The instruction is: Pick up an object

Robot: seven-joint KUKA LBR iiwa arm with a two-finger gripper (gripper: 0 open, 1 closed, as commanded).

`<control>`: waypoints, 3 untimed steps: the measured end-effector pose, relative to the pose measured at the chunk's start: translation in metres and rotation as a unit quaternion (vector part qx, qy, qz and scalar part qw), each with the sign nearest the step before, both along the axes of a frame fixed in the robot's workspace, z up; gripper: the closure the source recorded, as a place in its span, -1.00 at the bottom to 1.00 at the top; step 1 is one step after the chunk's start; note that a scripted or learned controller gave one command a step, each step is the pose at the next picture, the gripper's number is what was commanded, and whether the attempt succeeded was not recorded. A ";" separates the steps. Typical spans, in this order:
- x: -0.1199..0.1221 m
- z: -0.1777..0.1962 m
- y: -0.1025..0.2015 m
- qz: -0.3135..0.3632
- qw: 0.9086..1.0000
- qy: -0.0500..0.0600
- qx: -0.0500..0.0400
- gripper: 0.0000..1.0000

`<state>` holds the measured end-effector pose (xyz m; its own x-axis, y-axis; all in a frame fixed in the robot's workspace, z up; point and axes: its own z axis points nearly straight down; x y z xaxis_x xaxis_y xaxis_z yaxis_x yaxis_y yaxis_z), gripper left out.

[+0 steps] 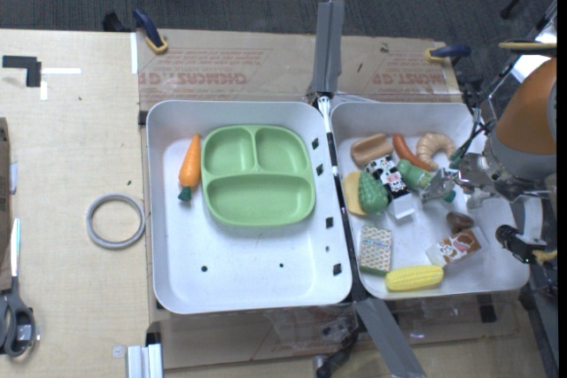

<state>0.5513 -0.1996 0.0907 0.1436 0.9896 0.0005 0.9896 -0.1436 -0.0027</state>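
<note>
Right bin (496,283), front edge, nearest first: one yellow corn cob (414,279) lying along the front wall; beside it a pale waffle-patterned block (375,249); to the right a small printed carton (456,248), tilted, with a brown lump (459,219) just behind it. Middle of the bin: a green leafy vegetable (373,191) on a yellow wedge (354,193), a black-and-white patterned piece (386,173), a small white block (402,206). My claw (440,184) sits low here, just right of this cluster, close against a green piece (414,173); whether it stands wide, narrow, or has anything in it I cannot tell, the tips being lost among the items. Far side: a tan bun (369,147), a red-orange sausage (407,149), a croissant (434,144), all crowded together. Left bin (168,217): a green divided plate (258,173) with a carrot (190,162) at its left rim, well apart from me. On the table (62,155): a grey ring (116,220), scissors (16,314). Risk, as I judge it: the items around my claw touch one another, so a closing may catch two pieces, or pinch an edge and slip off the rounded green one; a lift may also drag neighbours out of place.
</note>
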 end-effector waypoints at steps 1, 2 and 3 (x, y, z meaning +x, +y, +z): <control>-0.024 0.056 -0.016 -0.106 0.994 -0.001 -0.001 -1.00; -0.024 0.056 -0.016 -0.106 0.994 0.000 -0.001 -1.00; 0.018 0.058 -0.007 -0.054 0.999 -0.001 -0.001 -1.00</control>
<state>0.5692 -0.2066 0.1483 0.2492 0.9684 -0.0019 0.9684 -0.2492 -0.0008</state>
